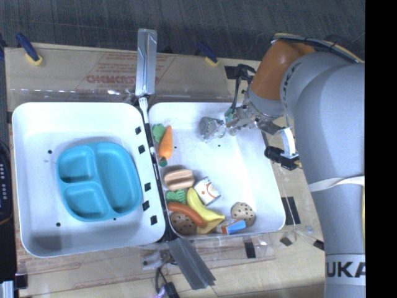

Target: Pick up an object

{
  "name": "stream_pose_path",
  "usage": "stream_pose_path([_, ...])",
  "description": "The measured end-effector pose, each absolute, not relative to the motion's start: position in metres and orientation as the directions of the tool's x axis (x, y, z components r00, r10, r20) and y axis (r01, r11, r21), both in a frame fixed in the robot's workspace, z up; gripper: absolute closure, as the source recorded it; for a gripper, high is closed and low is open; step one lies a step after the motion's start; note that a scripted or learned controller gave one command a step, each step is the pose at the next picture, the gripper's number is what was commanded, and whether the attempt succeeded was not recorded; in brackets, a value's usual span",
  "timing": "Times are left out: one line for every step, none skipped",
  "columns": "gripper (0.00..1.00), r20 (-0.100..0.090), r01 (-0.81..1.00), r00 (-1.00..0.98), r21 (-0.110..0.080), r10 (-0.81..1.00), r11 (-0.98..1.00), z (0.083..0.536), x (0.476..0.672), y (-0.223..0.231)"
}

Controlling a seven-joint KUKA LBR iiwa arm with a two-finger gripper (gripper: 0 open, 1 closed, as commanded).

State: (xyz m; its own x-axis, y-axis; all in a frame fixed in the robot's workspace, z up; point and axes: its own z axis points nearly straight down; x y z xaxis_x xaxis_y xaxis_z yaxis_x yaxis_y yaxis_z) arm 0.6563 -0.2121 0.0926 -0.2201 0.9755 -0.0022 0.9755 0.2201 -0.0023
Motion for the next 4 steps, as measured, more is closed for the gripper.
stream_pose_path([0.00, 0.001, 0.866, -0.500, -0.001, 0.866, 0.500, 0.092, 0.606, -0.196])
stream_pose_path([0.00, -0.001, 0.881, -0.473, 0.000, 0.881, 0.473, 0.093, 0.628, -0.189])
stream_pose_path([0.00, -0.005, 0.867, -0.498, 0.004, 0.867, 0.498, 0.096, 0.659, -0.163])
stream_pose_path([1.00, -0.003, 0.865, -0.501, 0.000, 0.865, 0.501, 0.104, 0.657, -0.163])
